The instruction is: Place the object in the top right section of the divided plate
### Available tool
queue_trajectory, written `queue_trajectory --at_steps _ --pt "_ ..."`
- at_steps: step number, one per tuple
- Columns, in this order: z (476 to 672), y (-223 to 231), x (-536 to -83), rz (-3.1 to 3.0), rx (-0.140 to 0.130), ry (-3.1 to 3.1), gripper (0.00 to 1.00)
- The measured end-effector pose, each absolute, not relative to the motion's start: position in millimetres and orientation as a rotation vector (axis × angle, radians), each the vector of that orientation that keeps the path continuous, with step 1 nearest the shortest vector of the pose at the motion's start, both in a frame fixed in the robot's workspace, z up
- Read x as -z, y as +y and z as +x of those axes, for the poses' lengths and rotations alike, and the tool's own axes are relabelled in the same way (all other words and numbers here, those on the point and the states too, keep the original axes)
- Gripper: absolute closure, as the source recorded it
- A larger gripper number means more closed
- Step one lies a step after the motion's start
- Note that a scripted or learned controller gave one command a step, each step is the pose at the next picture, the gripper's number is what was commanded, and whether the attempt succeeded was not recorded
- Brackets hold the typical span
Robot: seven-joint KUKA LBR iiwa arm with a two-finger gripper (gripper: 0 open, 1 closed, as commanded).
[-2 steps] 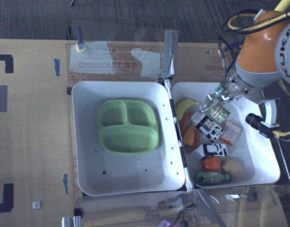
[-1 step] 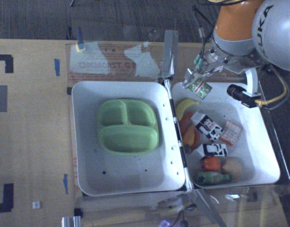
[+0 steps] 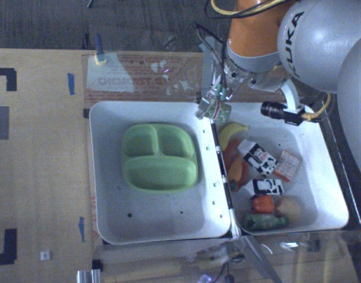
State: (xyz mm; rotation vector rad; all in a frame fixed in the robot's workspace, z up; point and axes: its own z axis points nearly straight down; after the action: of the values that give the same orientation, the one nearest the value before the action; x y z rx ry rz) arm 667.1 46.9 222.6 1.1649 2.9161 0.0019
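On the left part of the frame the wooden tabletop [image 3: 39, 175] shows, with black corner marks and small blue tape pieces. Next to it, in the middle, is the left white bin [image 3: 109, 217], and inside it the green divided plate [image 3: 159, 157] lies flat, a little above the bin's centre; its sections hold nothing. At the upper end of the wall between the two bins the fingers [image 3: 214, 107] hang from the grey and orange arm [image 3: 268, 22], which enters from the upper right of the frame. I cannot tell if the fingers are open or closed. The right white bin [image 3: 327, 175] holds the objects in a loose pile: a yellow banana [image 3: 232, 132] near its upper left, a black and white carton [image 3: 260, 158] in the middle, an orange packet [image 3: 287, 165] beside it, and a green item [image 3: 265, 221] along the lower edge.
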Motion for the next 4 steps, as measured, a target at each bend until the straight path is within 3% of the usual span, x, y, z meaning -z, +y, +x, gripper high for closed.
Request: queue_trajectory --at_steps 1,2,3,4 --pt "617.2 73 -185 1.005 -0.003 2.974 1.00" --pt "621.8 80 -223 0.915 -0.005 2.999 1.00" --pt "656.5 118 -192 0.823 -0.005 3.025 1.00" --pt "658.4 118 -204 0.823 -0.013 3.017 1.00"
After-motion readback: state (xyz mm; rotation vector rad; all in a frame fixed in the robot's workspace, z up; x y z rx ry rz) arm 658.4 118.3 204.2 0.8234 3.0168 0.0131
